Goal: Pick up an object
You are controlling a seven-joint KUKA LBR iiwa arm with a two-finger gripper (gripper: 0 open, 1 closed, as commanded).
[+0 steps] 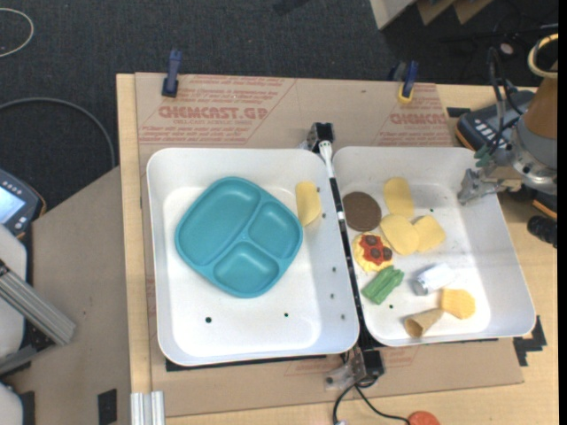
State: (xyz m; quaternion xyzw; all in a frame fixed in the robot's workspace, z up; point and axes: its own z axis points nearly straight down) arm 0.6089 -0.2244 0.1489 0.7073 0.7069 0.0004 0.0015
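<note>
Pincer [476, 182] hangs at the far right edge of the right bin [496, 237], fingers slightly apart and pointing down over the rim, nothing between them. Over in that bin the pickings are clustered toward the left: a brown round disc [361, 209] near the divider, three pale yellow pieces [409, 224] just beside it, and a pizza slice toy [373, 251] below them. A green piece [383, 285] lies next to a grey-white object [431, 277], with an orange-yellow wedge [458, 304] and a tan cone [423, 322] near the front edge. All sit well apart from the pincer. Left bin [168, 264] carries a teal divided plate [238, 235], and one yellow piece [307, 204] lies just beside the plate's right rim. Both bins rest on the cardboard-covered tabletop [213, 104].
</note>
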